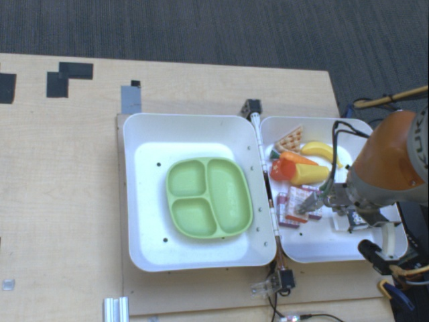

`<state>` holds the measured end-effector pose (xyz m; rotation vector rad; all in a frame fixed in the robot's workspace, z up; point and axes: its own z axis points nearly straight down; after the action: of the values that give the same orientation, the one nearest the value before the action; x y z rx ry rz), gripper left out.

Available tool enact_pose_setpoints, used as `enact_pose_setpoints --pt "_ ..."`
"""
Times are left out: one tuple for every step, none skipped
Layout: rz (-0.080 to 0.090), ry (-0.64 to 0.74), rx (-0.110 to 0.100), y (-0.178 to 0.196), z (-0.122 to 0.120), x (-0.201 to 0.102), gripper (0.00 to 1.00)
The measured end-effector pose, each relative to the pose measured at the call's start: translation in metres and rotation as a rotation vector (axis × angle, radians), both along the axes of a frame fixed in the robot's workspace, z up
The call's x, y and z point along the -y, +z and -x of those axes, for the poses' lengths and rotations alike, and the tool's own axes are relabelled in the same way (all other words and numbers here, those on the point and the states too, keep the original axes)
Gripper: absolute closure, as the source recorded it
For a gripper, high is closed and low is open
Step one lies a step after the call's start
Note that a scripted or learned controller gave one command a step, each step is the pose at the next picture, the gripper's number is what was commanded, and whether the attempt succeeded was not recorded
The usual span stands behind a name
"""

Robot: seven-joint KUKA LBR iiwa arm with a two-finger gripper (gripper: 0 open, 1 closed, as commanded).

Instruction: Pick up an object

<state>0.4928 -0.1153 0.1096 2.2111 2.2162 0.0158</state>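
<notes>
**A:** Reaching in from the right of the frame, the arm (392,159) hangs low over the right bin (315,247), its gripper (314,203) just above a small packet (293,205) with red markings, left of centre in that bin. What state is the gripper in?

**B:** That cannot be told. The tip is small and blurred against the clutter, and nothing can be made out held in it.

**A:** And the candidates for picking?

**B:** All lie in the right bin. An orange-and-yellow toy (298,170) sits above the packet; a banana (320,151) and a waffle piece (289,140) lie nearer the upper rim. The left bin (137,200) carries a green divided plate (209,198) at its centre.

**A:** What might fail from here?

**B:** Three things, in my judgement. The packet looks flat and thin, so it may slide along the bin floor rather than lift. The toy lies touching or just beside the packet, so a descent slightly toward the top of the frame could strike it, or catch two things at once. The packet also lies near the divider between the bins, leaving little room on that side.
</notes>
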Motion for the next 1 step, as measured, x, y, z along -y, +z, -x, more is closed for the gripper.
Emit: enact_pose_setpoints --pt "-0.002 0.002 0.004 0.0117 -0.0021 -0.001 1.0"
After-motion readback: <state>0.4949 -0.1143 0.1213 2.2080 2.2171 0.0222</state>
